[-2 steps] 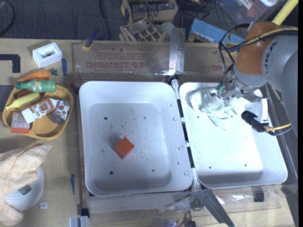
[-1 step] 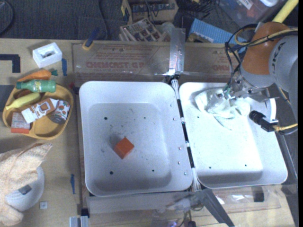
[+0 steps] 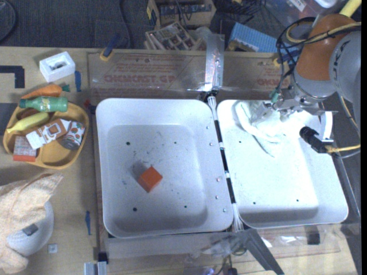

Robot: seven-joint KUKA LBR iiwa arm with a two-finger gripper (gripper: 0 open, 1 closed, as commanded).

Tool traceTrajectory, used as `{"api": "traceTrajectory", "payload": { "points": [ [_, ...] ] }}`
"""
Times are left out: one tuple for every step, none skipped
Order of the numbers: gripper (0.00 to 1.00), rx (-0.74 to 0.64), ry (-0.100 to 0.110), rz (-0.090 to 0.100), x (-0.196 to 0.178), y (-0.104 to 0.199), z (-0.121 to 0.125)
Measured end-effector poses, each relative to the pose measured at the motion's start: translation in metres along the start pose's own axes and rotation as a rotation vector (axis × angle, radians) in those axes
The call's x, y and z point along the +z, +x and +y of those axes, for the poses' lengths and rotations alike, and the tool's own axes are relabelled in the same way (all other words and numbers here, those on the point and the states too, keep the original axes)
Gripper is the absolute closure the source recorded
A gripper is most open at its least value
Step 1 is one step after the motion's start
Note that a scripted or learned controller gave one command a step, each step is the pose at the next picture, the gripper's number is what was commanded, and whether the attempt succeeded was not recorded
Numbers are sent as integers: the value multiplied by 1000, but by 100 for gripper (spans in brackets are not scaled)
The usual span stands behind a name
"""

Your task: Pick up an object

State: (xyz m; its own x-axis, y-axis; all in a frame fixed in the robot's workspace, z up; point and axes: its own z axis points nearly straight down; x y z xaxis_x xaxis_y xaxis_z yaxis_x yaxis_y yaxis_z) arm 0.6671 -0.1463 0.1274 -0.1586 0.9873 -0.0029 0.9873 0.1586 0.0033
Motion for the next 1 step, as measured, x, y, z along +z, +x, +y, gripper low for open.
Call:
{"api": "traceTrajectory", "payload": {
  "points": [
    [0,-115,-6,-1,38,11,-24]
  ]
}}
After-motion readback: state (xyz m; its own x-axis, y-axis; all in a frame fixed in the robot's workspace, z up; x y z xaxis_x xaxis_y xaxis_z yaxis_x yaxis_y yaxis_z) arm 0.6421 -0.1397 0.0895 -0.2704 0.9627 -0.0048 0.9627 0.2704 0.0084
